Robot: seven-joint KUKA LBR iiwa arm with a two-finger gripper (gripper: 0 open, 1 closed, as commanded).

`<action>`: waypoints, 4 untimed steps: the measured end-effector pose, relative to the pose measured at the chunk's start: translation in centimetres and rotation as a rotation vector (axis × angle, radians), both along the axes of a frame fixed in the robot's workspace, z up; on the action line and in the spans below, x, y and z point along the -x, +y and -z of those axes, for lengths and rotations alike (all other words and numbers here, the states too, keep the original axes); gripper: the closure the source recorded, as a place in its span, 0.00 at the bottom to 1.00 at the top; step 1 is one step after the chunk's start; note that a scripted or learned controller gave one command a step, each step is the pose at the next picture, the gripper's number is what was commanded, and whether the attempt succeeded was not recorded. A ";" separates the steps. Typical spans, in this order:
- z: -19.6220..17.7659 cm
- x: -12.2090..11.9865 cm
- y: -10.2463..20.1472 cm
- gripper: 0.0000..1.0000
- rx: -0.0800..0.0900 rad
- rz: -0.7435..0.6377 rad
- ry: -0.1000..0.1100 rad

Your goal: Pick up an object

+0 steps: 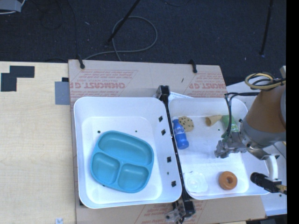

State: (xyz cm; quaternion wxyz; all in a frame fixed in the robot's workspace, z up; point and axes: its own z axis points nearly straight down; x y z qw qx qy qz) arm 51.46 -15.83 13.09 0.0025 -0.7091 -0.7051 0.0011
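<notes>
In the right bin (243, 107), a brown doughnut (228, 180) is lying near the front edge, a blue bottle (180, 134) is resting against the divider side, and a cookie (186, 122) is sitting just beside it. The end effector (224, 150) is hovering mid-bin over bare floor, apart from all three. A blue divided plate (122, 161) is filling the left bin (81, 125).

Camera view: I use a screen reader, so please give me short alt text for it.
A grey arm's gripper hangs low in the right bin, among a blue bottle, a cookie, a doughnut and a clear cup. The left bin holds a blue divided plate.
</notes>
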 end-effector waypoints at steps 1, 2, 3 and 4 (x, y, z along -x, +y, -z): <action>-4.3 0.1 0.4 1.00 0.002 -0.007 -0.006; -10.5 -0.4 -0.1 1.00 0.003 -0.007 -0.008; -12.4 -0.4 -0.2 1.00 0.002 -0.006 -0.005; -12.9 -0.4 5.3 1.00 -0.001 -0.010 -0.002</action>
